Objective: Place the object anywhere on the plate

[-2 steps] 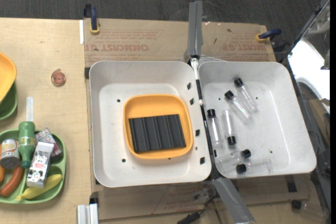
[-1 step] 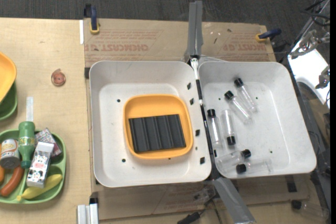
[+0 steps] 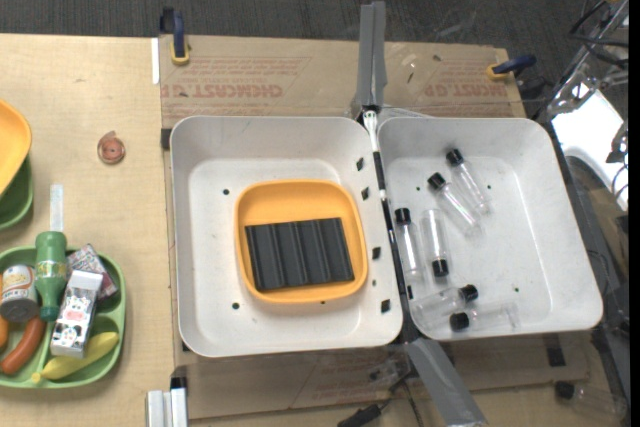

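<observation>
Vials [image 3: 436,240] of clear plastic or glass with black caps lie scattered in the right bin [image 3: 545,215], six or so, some just beside each other near the bin's left wall and front edge. I take one of these to be the object to move, though the task does not say which.

The orange plate [image 3: 300,192] sits in the left bin [image 3: 195,215], and a dark ribbed slab [image 3: 300,253] already covers most of its middle, leaving bare rim all round.

A vial is probably light, stiff and smooth, so it would roll or squirt out of a poor pinch, and if it is glass it would not take hard squeezing. The best hold seems to be across the middle of the tube, square to its length, or at the cap, where the grip is likely less slippery. The pair lying apart near the bin's upper middle [image 3: 466,183] looks easiest to reach without nudging neighbours.

Whether the jaws are released or clenched, I cannot tell.
</observation>
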`<state>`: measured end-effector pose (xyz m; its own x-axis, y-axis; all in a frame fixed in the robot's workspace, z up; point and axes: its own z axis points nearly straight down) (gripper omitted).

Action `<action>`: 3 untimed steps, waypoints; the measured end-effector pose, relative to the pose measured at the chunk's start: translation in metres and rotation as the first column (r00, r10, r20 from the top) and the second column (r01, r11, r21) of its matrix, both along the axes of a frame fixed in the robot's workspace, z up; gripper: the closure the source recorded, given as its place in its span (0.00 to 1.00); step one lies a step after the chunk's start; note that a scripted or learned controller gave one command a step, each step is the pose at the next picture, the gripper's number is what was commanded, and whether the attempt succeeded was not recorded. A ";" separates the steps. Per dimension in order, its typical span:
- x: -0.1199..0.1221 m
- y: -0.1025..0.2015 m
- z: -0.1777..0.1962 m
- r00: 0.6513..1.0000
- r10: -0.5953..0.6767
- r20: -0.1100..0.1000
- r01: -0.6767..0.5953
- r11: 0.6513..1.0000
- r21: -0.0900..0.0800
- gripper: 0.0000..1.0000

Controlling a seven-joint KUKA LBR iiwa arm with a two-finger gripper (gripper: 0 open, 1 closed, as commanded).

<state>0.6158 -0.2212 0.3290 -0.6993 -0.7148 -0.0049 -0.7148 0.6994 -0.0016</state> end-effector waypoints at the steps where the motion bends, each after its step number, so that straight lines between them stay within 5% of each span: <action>1: -0.008 0.000 -0.004 0.952 0.305 -0.002 -0.305 0.952 0.001 0.00; 2: -0.050 0.000 0.034 0.808 0.590 0.000 -0.590 0.808 -0.001 0.00; 3: -0.049 0.000 0.081 0.532 0.847 0.000 -0.847 0.532 -0.001 0.00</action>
